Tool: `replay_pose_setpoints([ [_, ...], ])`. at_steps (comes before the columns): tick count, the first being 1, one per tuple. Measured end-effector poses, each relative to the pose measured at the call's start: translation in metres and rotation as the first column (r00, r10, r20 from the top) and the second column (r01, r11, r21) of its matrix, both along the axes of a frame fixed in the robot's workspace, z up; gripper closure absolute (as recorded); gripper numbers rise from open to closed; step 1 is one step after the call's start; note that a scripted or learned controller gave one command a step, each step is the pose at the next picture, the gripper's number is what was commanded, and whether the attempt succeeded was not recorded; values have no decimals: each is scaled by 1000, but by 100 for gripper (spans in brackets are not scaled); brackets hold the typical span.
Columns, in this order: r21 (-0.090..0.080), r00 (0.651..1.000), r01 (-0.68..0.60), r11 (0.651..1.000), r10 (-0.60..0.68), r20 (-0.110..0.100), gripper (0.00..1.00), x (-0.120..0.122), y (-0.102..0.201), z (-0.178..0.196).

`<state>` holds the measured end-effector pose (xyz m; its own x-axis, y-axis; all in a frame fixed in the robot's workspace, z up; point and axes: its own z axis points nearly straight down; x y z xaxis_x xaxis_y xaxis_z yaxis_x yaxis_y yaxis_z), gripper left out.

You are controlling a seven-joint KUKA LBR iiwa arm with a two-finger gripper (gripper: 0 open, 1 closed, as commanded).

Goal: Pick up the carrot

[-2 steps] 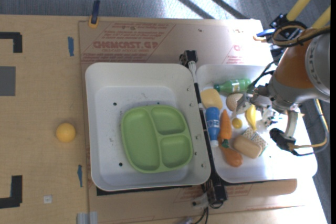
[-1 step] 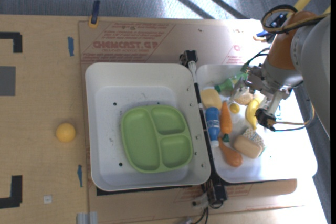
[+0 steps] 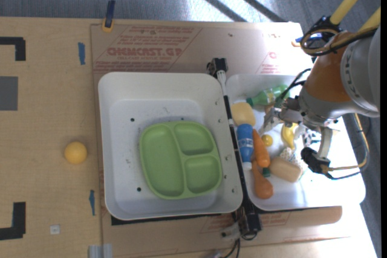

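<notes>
Scanning bench, left to right.
Bench, far left: small round yellow ball [image 3: 75,152] lies alone on the brown cardboard, well apart from both bins.
Left bin: shallow white plastic bin [image 3: 115,130] holds a light green three-compartment plastic tray [image 3: 180,159], lying flat near the bin's centre.
Right bin, left edge: shallow white bin [image 3: 338,187] is crowded; blue-and-white bottle [image 3: 245,143] lies along the divider, pale yellow rounded piece [image 3: 243,112] touching its upper end.
Carrot: slim orange carrot [image 3: 261,150] lies lengthwise just right of the bottle; a second, stubbier orange piece [image 3: 261,184] sits below it.
Other items: tan bread-like block [image 3: 285,170], yellow banana [image 3: 288,135], green leafy item [image 3: 266,96].
Gripper: two-finger gripper [image 3: 305,130] hangs over the bin's right half, near the banana.
Jaws: state cannot be judged from this angle.
Carrot versus jaws: left of the gripper, apart, not between the fingers.
</notes>
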<state>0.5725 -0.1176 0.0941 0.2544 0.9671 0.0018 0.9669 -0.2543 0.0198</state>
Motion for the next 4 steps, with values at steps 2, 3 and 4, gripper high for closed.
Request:
replay_pose_setpoints([
  [2,6,986,168,986,-168,10,100,2,21,13],
  [3,6,880,475,880,-475,-18,100,57,82,92],
  [4,2,878,477,879,-477,-22,0,56,80,91],
])
